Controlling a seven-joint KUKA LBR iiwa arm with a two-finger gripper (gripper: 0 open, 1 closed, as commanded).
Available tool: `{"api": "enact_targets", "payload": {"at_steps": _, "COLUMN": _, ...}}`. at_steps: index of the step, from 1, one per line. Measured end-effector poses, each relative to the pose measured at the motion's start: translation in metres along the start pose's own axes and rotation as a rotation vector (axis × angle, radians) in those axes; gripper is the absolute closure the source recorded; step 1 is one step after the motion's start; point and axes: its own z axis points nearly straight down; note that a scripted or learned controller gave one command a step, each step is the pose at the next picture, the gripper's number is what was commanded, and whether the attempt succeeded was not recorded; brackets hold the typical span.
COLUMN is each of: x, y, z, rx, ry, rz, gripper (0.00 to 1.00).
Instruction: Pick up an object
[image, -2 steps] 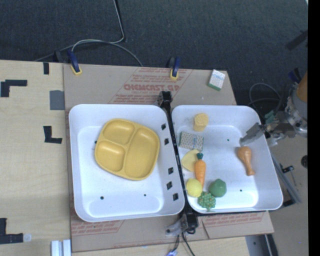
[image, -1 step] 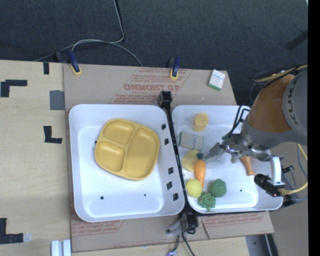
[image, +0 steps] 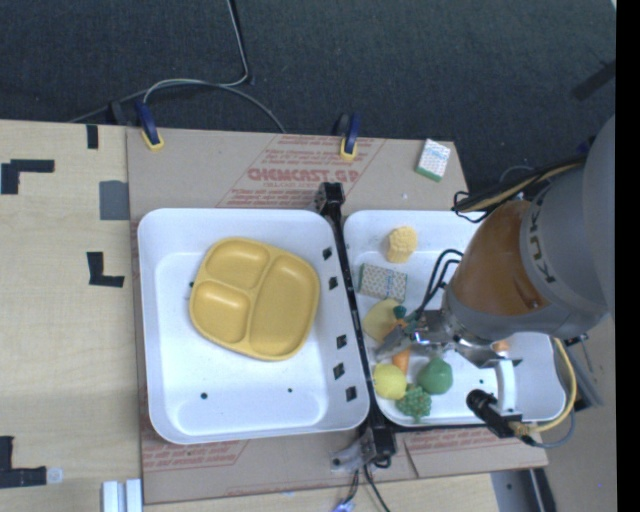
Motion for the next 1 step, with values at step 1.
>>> {"api": "enact_targets", "payload": {"at_steps": 1, "x": -0.0034, "y": 0.0010, "z": 0.0002, "rx": 0.001, "ry": 0.003, "rz": -0.002, "gripper": 0.00}}
